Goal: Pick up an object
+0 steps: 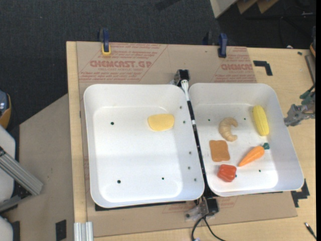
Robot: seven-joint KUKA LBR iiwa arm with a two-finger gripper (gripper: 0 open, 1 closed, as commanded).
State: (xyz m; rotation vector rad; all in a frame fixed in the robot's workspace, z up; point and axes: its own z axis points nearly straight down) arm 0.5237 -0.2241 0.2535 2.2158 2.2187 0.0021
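The right bin [281, 182] holds a beige croissant [228, 128], a yellow corn cob [260, 120], a brown square of toast [219, 150], an orange carrot [252, 155] and a red pepper [226, 172]. A pale yellow rounded piece [161, 122] lies alone in the upper middle of the left bin [100, 185]. My gripper [297, 113] sits at the view's right edge, just outside the right bin's right rim and level with the corn. It is small and partly cut off, and nothing shows in its grasp.
Both bins rest on a brown board [150, 59] held by two blue clamps [105, 35] at the back. A black bracket [182, 76] joins the bins at the top, and cables [203, 215] run out at the front.
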